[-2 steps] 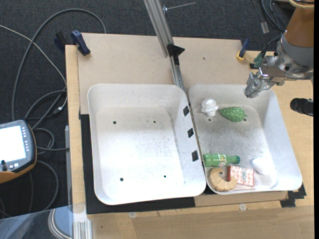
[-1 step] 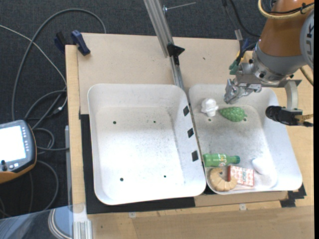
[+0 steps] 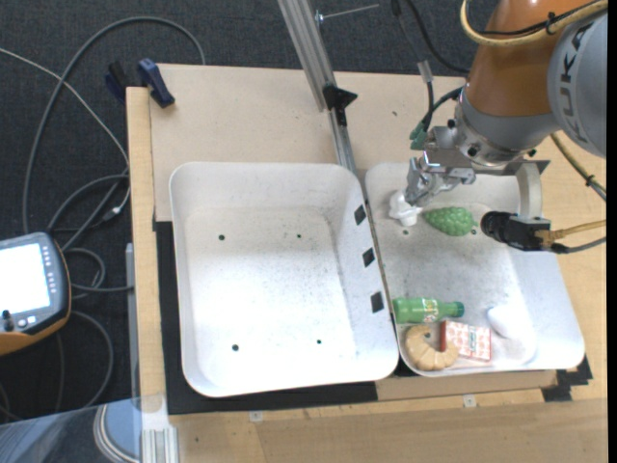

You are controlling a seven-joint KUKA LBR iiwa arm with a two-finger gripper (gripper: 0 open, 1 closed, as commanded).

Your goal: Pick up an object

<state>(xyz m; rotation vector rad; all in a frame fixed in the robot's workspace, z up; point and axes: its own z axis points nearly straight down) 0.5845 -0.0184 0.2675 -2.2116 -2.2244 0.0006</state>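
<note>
The jaws (image 3: 416, 189) hang low over the far end of the right bin (image 3: 540, 287), their tips just above a small white object (image 3: 403, 209) and beside a green bumpy object (image 3: 451, 221); whether they are open or closed, or grip anything, cannot be told. Nearer the front of that bin lie a green bottle (image 3: 427, 309), a round bagel-like ring (image 3: 430, 348), a red-and-white packet (image 3: 469, 341) and a white lump (image 3: 509, 322). The left bin (image 3: 193, 191) sits alongside on the surface (image 3: 241, 114).
</note>
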